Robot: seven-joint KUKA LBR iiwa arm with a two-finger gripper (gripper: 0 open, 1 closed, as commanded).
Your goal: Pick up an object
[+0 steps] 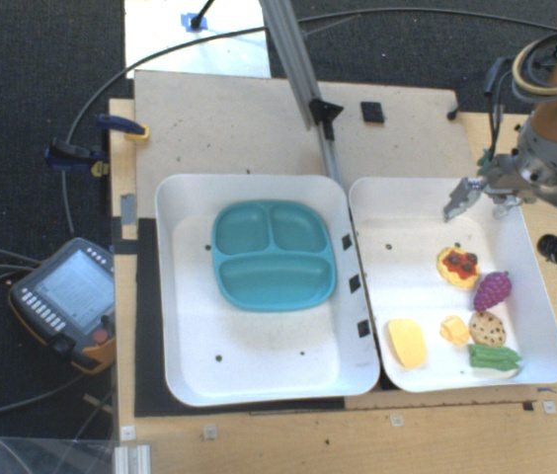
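The hand is hovering over the right bin's top edge; whether it is apart or together cannot be told. Toy foods are lying in this bin: pizza, purple grapes, yellow block, cookie, green pod. No writing is legible.

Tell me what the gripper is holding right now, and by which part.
Nothing. The gripper hangs over the upper part of the right bin with nothing between its fingers; the toy foods, such as the purple grapes, lie lower in that bin.
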